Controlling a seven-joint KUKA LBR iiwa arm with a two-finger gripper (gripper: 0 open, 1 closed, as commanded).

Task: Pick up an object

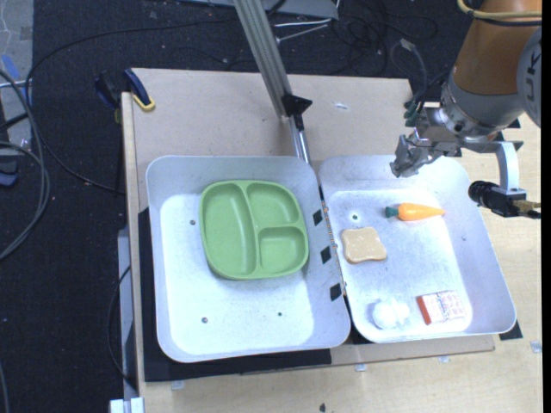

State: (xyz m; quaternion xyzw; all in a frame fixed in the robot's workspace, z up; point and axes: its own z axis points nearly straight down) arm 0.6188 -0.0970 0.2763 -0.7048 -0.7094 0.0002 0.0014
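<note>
**Pincer Hangs Over Right Bin, Nothing Picked Yet**

The arm's pincer (406, 163) hovers at the far rim of the right bin (482, 256), above and just beyond a toy carrot (415, 212). Whether it is wide or narrow cannot be told from this angle; nothing shows between its tips. A slice of toy bread (363, 245), a white lump (389, 314) and a small red-and-white carton (442, 307) lie untouched on the bin floor. The left bin (172, 317) holds a green divided plate (255, 229). The pick appears not yet begun: descent, closing and lifting remain.

Probably a robotics lab, plywood bench (215, 110), loose cables (52, 58) on dark floor, metal camera mast (263, 41)
</note>
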